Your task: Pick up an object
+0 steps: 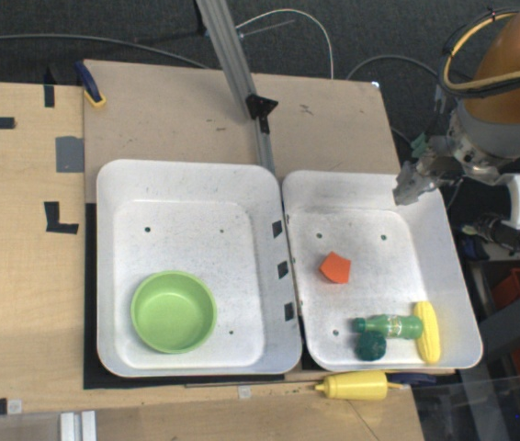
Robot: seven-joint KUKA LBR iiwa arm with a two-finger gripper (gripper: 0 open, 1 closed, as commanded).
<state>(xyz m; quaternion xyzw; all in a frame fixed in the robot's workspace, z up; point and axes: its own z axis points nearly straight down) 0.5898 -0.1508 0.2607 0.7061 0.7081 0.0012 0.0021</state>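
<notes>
While the grey metal gripper (413,184), its finger spread impossible to tell, hangs over the right white shallow plastic bin's (333,189) far corner, a small orange block (335,267) lies near that bin's middle.

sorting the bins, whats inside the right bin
The right bin holds an orange block, a green bottle, a dark green piece and a yellow item. What lies beneath them is covered.

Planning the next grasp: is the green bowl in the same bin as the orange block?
No, the green bowl sits in the left bin, while the orange block lies in the right bin.
</notes>
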